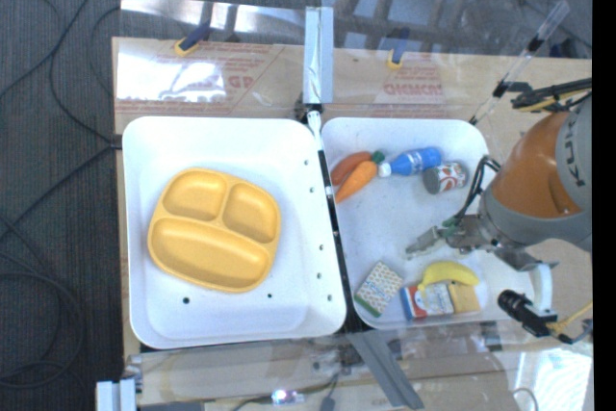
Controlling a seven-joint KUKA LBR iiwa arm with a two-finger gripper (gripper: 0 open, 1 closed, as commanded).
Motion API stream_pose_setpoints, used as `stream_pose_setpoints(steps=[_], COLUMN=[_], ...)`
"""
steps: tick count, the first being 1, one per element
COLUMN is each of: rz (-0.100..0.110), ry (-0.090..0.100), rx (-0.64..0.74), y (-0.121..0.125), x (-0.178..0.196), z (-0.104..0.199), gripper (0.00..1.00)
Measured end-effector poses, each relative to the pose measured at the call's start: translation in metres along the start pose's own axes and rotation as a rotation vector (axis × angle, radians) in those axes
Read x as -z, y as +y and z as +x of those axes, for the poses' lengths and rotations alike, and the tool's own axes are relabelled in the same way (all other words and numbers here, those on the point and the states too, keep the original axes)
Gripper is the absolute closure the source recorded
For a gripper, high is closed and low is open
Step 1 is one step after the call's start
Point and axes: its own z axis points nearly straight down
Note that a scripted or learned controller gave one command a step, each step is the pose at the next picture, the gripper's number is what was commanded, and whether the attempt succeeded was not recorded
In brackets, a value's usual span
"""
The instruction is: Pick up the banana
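We find the small yellow curved toy banana (449, 274) in the lower right of the frame, lying on the floor of the right-hand shallow white bin (404, 207), just above a small rectangular carton with a red and orange label (438, 300) and to the right of a checkered beige square packet (379, 288). Its long axis runs roughly left to right across the frame, bowed upward in the middle, with one tip pointing toward the packet and the other toward the bin's right wall. We judge it a light, stiff plastic piece with a smooth and probably slippery skin — so a hold across the thick middle, squeezing across its narrow width, looks safer than one near either tapered tip, where it could squirt out. The grey metal gripper (433, 241) of the arm sits just above and left of the banana; its fingers look spread apart with nothing between them, though the view is small and we say so cautiously. Farther up the bin lie two orange carrot-shaped toys (351, 173), a blue and white bottle (412, 162) and a small can (446, 176) — all well clear of the banana.
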Motion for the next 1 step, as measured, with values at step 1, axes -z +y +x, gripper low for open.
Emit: stream_pose_setpoints(steps=[1], rz=[0.009], ry=[0.016], rx=[-0.062], y=[0.0082], x=[-0.0004], z=[-0.0353], gripper=[0.0])
